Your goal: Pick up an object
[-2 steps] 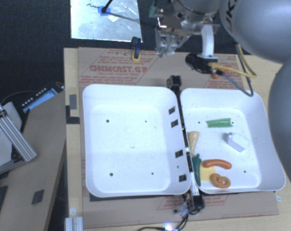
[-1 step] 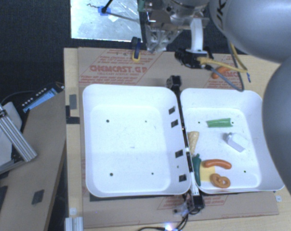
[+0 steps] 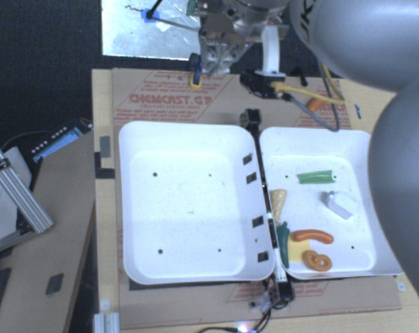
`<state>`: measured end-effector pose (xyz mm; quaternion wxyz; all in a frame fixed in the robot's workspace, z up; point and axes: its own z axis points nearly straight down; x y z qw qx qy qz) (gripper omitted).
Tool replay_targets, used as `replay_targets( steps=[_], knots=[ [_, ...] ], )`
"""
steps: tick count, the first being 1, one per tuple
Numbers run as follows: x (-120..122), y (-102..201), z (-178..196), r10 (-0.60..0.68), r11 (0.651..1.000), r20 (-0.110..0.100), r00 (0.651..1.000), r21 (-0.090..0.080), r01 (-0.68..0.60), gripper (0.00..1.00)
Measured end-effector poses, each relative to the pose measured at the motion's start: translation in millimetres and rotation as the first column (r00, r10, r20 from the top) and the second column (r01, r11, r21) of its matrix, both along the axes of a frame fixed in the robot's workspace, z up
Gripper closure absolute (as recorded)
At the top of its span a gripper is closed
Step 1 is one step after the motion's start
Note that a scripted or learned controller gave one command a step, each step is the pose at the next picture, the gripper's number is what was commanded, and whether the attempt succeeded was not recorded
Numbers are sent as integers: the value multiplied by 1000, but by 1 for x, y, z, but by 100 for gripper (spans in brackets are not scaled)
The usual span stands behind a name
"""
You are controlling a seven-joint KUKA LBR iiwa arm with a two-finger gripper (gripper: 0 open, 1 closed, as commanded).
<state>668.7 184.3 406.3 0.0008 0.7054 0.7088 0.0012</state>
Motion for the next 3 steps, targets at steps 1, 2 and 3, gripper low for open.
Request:
replay_targets(
  steps=[1,2,3],
  knots=[
    [-9,28,13,1,1000,0,1000,0,-1,100],
    [0,43,17,0,1000,1,1000,0,0,100],
    [0,49,22,-1,1000,0,1000,0,1,100]
  ],
)
